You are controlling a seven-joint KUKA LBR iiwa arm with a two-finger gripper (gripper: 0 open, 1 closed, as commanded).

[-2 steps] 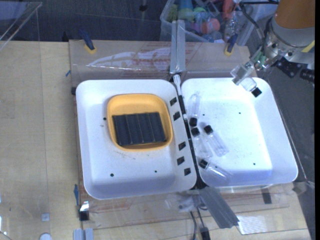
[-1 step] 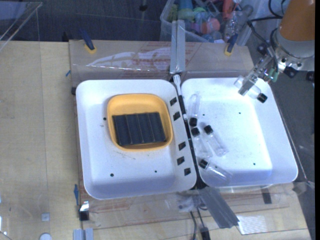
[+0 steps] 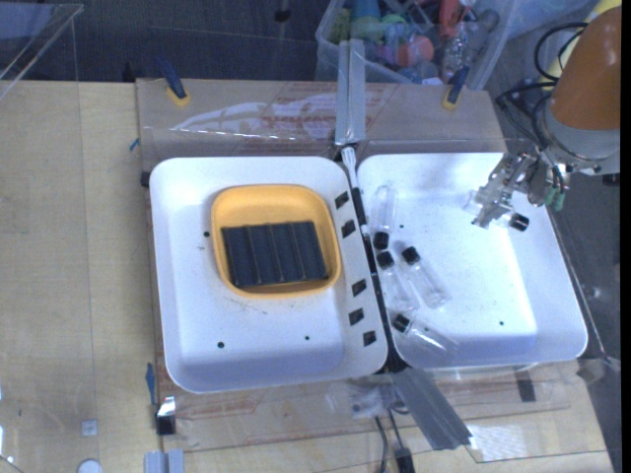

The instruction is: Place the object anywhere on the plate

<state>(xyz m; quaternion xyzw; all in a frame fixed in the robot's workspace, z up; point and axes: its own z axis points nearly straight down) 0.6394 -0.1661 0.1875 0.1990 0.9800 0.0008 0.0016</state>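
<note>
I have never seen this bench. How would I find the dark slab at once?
Start at the left white bin of the two bins that stand side by side. A yellow plate with rounded corners lies in it, and the dark slab lies on that plate. It is flat, almost black and ribbed, unlike the small clear vials in the right bin.
</note>
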